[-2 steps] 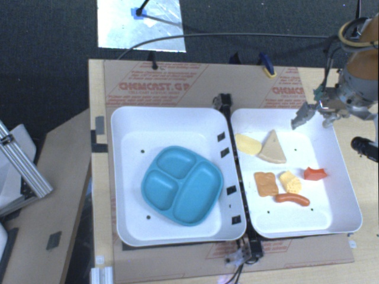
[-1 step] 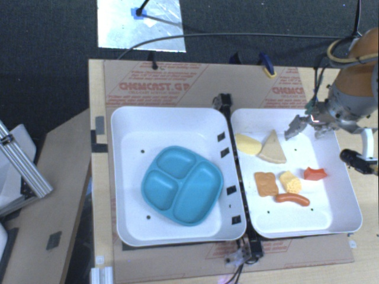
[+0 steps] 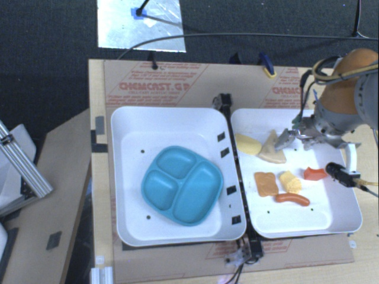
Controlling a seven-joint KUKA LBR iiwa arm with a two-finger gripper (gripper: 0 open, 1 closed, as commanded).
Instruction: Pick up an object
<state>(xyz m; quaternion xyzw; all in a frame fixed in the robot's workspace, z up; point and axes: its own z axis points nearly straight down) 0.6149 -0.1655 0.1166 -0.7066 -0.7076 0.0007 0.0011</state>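
So from the overhead camera, the arm (image 3: 346,93) comes in from the right over the right bin (image 3: 343,218), and its pincer (image 3: 288,136) sits low right beside a pale wedge-shaped piece (image 3: 272,151); can't tell if it's spread or pinching. Nearby lie a yellow piece (image 3: 249,144), an orange slab (image 3: 266,184), a sausage (image 3: 292,199) and a red piece (image 3: 315,173). The left bin (image 3: 133,129) holds a blue divided plate (image 3: 182,184).

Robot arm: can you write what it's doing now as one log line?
arm: over right bin | gripper: by beige wedge | blue tray: left bin
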